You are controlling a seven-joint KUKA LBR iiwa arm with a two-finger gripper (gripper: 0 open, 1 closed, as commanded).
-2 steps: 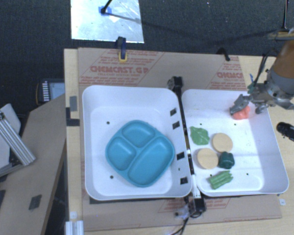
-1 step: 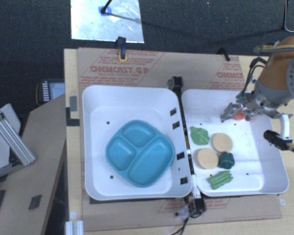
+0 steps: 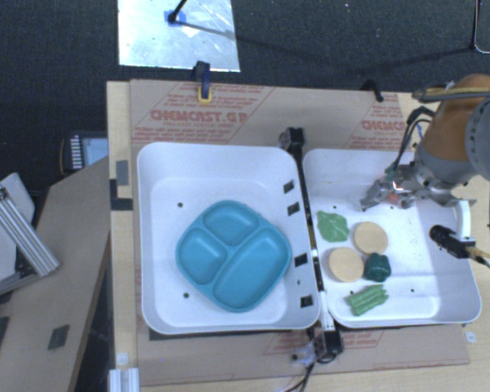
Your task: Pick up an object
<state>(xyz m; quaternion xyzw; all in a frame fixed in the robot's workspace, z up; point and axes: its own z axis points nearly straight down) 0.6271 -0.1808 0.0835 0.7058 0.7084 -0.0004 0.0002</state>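
- I see a blue divided plate (image 3: 233, 254) lying in the left bin (image 3: 159, 219).
- In the right bin (image 3: 457, 300), I count a green leafy piece (image 3: 332, 225), two tan discs (image 3: 370, 238) (image 3: 344, 264), a dark teal lump (image 3: 376, 267) and a green ridged piece (image 3: 367, 298).
- My gripper (image 3: 384, 193) hangs above the right bin's far part, apart from those pieces; its grip I cannot tell.

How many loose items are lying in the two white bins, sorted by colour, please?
Blue: 1, the divided plate in the left bin.
Tan: 2, round discs and in the right bin.
Green: 2, a leafy piece and a ridged piece.
Dark teal: 1, a small chunk.
Total: 6.
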